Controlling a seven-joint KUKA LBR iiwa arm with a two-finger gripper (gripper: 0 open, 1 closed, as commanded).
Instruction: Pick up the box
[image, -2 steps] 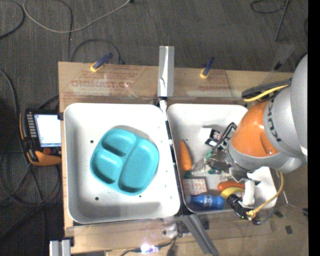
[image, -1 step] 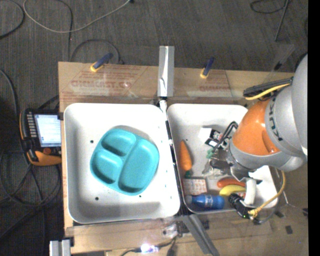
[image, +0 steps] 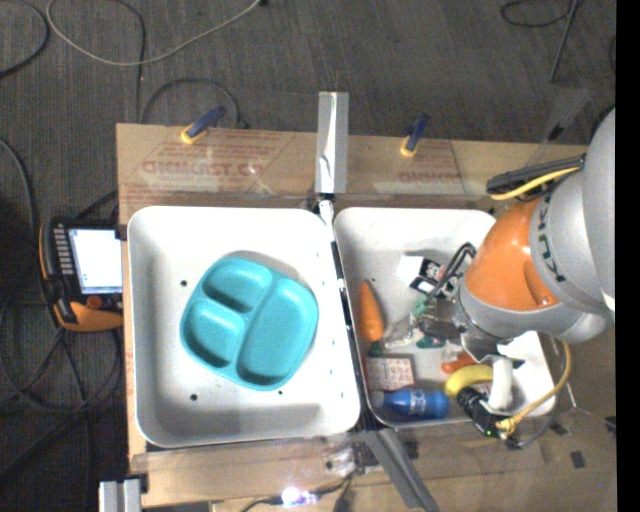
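Observation:
The box (image: 390, 372), small and flat with a red and white printed face, lies near the front of the right bin (image: 400, 225), between an orange carrot (image: 371, 310) and a blue bottle (image: 415, 403). My gripper (image: 430, 316) hangs low over the middle of the right bin, just above and to the right of the box. The orange band and grey wrist hide much of it. I see nothing held in it.
A turquoise divided plate (image: 250, 320) sits in the left bin (image: 150, 240). A yellow banana (image: 468, 378), a white object (image: 500, 385) and a white card (image: 412, 268) crowd the right bin. The arm covers that bin's right side.

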